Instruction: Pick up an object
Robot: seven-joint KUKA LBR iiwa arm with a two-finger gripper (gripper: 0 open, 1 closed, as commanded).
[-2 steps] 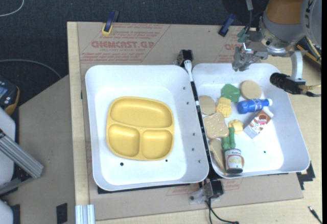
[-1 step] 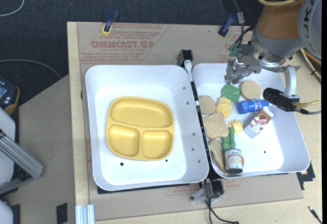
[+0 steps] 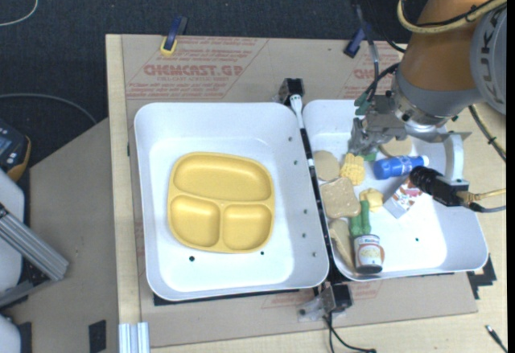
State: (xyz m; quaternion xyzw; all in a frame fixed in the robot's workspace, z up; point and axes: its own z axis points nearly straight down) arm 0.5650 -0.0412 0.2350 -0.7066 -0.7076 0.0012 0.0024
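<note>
Before you, the surface (image 3: 241,62) is a brown board printed with red lettering, carrying two shallow white plastic bins side by side.

Left bin (image 3: 153,134): one yellow plastic divided tray (image 3: 220,200) with three compartments, lying flat near the middle.

Right bin (image 3: 451,247): a crowded cluster along its left half.
- Pale tan rounded piece (image 3: 325,164), near the dividing wall.
- Yellow corn-cob toy (image 3: 352,167), just beside it.
- Beige square slab like a slice of bread (image 3: 339,198), below those two.
- Dark green bottle with a red-and-white label (image 3: 367,240), long axis running roughly up and down the view, neck toward the far side, base toward the near rim.
- Blue cylindrical container (image 3: 399,166), long axis nearly left to right.
- Small white packet with red marking (image 3: 405,199), below the blue container.

The grey arm with its orange band (image 3: 447,30) reaches in from the right. Its pincer (image 3: 364,138) hangs over the far part of the cluster, close above the corn-cob toy; you cannot tell how far it is parted, or whether it has hold of anything.
</note>
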